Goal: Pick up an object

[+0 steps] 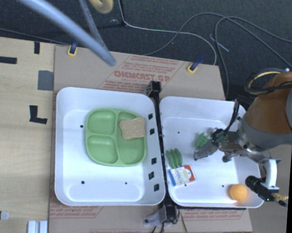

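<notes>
My gripper [207, 149] hangs low over the middle of the right bin [207, 109], reaching in from the right. A small leafy green item [202, 140] lies right at its tip, partly hidden by it. Green pea pods [174, 157] lie to the gripper's lower left, and below them is a white and red packet [182, 175]. An orange ball-shaped fruit [238, 192] rests in the bin's near right corner. In the left bin [66, 132], a green divided plate [103, 145] carries a slice of toast [133, 128].
The black divider [157, 139] between the bins runs just left of the pea pods. The arm's grey and orange body [269, 115] covers the right bin's right side. Cables [203, 22] trail across the dark floor behind the bench.
</notes>
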{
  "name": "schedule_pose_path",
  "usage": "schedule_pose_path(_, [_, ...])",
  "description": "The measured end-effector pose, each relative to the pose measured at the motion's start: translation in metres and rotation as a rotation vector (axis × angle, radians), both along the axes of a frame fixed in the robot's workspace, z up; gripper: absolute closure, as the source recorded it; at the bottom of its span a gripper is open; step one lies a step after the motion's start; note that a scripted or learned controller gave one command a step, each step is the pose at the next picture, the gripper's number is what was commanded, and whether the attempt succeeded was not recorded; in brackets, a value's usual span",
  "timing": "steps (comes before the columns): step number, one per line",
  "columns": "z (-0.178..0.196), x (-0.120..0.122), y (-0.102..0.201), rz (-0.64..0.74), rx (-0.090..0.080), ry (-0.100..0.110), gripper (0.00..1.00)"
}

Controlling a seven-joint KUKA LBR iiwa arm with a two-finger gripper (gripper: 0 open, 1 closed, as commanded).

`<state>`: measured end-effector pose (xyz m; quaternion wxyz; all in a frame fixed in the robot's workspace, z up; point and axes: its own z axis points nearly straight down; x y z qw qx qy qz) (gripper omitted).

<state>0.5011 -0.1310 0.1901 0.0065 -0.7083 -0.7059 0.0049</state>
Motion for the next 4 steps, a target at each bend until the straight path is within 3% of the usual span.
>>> schedule_pose_path(1, [0.007,0.003,0.000,0.004,-0.002,-0.014,0.00])
schedule_pose_path(3, [-0.079,0.002,0.003,0.004,-0.002,-0.010,0.00])
schedule_pose_path(4, [-0.103,0.004,0.003,0.003,-0.001,-0.019,0.00])
